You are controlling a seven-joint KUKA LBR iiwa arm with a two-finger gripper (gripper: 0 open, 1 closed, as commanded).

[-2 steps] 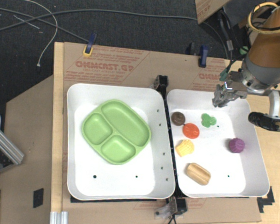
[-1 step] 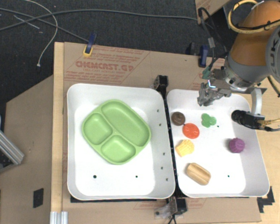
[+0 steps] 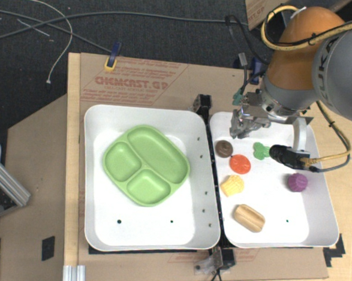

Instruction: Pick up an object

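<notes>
- two shallow white bins are seen side by side on the worktop [image 3: 144, 80], which is covered by a brown cardboard sheet with red print.
- the left bin [image 3: 99, 209] is seen to hold a green divided plate [image 3: 145, 165], lying flat with three compartments facing up.
- the right bin [image 3: 302, 227] is seen to hold several small toy foods, all apart from one another.
- a brown round piece [image 3: 224, 148] is placed near the bin's upper left corner; an orange-red piece [image 3: 240, 164] is found just beside it, lower and to the right.
- a yellow corn-like piece [image 3: 232, 185] is seen below the orange-red one, and a tan bread-like piece [image 3: 249, 217] lies lower still.
- a green piece [image 3: 260, 151] is located near the middle top, and a purple piece [image 3: 297, 182] sits toward the right side.
- the end effector [image 3: 239, 130] is held over the upper left part of the right bin, just above the brown round piece and left of the green one.
- whether it is apart or together cannot be told from this slant; nothing is seen between its tips.
- a black cylindrical part [image 3: 288, 157] with a yellow cable is seen just right of the green piece.
</notes>
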